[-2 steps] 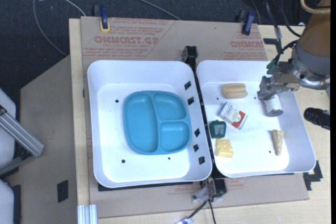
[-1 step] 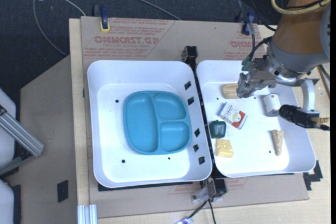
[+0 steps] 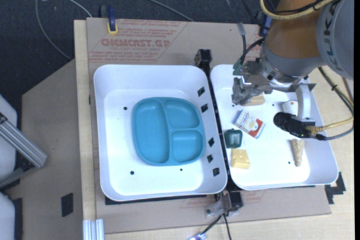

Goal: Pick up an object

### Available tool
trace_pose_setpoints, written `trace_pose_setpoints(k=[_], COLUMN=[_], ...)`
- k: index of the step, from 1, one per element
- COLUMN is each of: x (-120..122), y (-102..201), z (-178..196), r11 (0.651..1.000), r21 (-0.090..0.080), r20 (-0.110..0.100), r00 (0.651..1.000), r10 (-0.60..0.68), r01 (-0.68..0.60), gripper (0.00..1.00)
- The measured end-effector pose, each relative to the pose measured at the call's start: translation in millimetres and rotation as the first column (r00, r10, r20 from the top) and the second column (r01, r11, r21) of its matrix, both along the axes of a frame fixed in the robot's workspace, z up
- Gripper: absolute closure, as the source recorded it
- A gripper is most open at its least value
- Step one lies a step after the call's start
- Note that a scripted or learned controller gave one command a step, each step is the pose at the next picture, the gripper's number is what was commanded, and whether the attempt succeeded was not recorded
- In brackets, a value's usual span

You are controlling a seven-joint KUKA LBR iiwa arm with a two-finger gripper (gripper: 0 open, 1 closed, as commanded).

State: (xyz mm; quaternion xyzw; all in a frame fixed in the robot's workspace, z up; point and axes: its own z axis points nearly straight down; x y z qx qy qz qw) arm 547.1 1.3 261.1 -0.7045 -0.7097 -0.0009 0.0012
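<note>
Camera view: tan block (image 3: pixel 257 100) half hidden beneath the arm (image 3: pixel 288 48)

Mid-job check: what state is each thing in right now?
claw: low over right bin, beside tan block
tan block: lying flat
plate: flat, face up, in left bin
packet: lying flat
cheese: lying flat
cone: on its side
green piece: lying at right bin's left edge

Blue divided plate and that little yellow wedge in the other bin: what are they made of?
The blue plate looks like moulded plastic: one even colour, rounded compartment ridges, a soft sheen. The yellow wedge seems to be plastic or foam, perhaps toy cheese; its matt, pale surface leaves that open.
</note>
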Motion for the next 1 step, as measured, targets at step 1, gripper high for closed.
trace_pose_setpoints(k=[1], x=[4.5], y=[42.6], z=[-11.2], r11=[1.000], r21=[-0.001], r20=[-0.003], r00=[1.000], r10=[-0.003], r01=[0.003], gripper=[1.00])
